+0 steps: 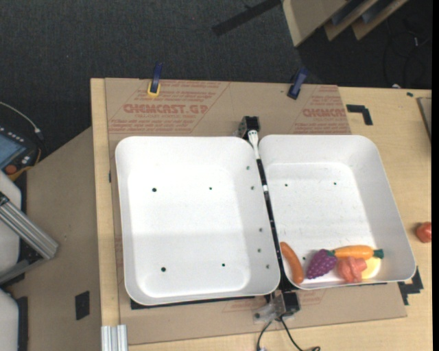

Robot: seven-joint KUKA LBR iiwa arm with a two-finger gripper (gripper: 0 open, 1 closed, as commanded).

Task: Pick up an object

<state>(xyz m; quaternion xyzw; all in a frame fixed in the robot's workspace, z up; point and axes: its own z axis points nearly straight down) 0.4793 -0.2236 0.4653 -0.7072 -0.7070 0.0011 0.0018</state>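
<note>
Bench (103, 206) topped with brown cardboard sheet (226, 103) printed "CHEMCAST", pinned at far edge by two blue clamps (156, 79). Dark carpeted floor (103, 34) beyond and to the left. Pale wooden structure (336, 17) at top right, cut off by frame. Aluminium rail (27, 226) and part of a dark device at left edge, hard to identify.

Two white bins side by side, rims touching along the middle, joined by black clips at far end (249, 127) and near end (285, 301); cable trailing from the near clip.

Left bin (185, 212): bare white floor with a few small dark dots.

Right bin (329, 178): toy food bunched in the near corner. Orange-red sausage-shaped piece (291, 262) against the inner wall, purple grapes (320, 264) just beside it, then orange carrot (357, 252) lying over a red piece (350, 269) and a yellow piece (371, 269); exact shapes of those last two unclear.

Small red-orange object (423, 232) on bench outside right bin, cut off at the edge.

Hand state: cannot tell, nor whether holding anything.
</note>
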